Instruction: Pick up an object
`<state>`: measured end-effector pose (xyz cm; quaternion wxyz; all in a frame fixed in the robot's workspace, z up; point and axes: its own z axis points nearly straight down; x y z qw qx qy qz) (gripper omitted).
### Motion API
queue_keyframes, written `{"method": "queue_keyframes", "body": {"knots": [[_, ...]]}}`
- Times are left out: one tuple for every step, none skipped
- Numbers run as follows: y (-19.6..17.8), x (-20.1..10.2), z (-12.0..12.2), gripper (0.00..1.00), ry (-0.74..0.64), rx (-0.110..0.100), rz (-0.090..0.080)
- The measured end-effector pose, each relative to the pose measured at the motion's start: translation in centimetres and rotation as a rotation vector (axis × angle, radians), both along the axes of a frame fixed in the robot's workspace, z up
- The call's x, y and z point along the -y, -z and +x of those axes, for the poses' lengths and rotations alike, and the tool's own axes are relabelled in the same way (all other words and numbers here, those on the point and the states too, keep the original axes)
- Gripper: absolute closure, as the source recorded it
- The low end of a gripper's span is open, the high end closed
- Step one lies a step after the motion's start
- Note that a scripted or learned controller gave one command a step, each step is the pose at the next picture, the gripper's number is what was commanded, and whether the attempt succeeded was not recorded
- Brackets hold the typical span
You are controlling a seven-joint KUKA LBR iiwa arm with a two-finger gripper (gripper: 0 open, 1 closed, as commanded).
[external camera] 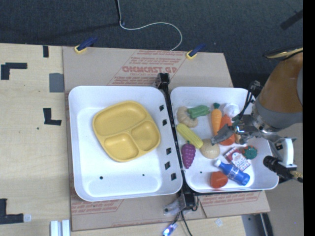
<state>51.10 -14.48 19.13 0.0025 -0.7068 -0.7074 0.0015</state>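
Reaching among the right bin's toys, the jaws are too indistinct to judge.

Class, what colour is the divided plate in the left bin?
Yellow; the divided plate shows in the camera view.

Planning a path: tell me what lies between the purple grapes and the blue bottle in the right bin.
In the camera view, a beige round item lies between the purple grapes and the blue bottle, closer to the grapes.
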Motion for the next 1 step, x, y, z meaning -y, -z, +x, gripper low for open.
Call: {"method": "queue_keyframes", "body": {"knots": [[7.63,-4.43,-2.74,0.0,-0.002,-0.009,0.004]]}}
